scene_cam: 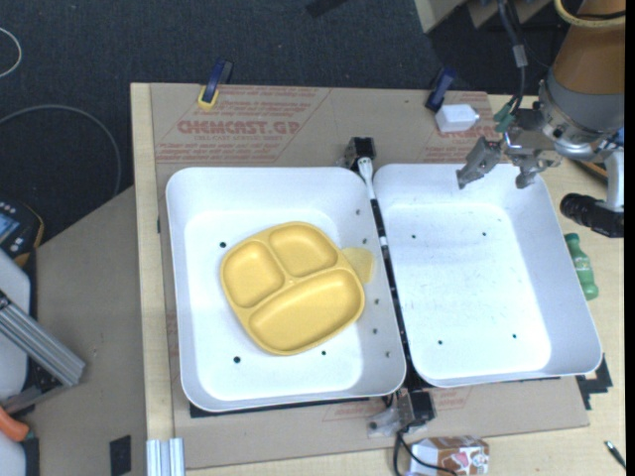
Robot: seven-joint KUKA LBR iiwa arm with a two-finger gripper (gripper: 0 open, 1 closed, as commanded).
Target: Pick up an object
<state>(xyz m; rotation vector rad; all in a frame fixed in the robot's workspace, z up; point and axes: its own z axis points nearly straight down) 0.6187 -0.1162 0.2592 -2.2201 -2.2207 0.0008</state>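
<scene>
Camera view shows the end effector (504,170) hanging over the far rim of the right bin (476,296), its two fingers spread apart with nothing between them. The yellow divided plate (291,287) lies flat in the left bin (198,216), well apart from the arm, with a small pale yellow piece (359,262) peeking out at its right edge. To do this step well, I judge the arm should cross the bins' shared edge, line the spread fingers across one of the plate's raised dividers or its rim, and descend squarely; a flat, shallow plate offers little else to pinch.
</scene>
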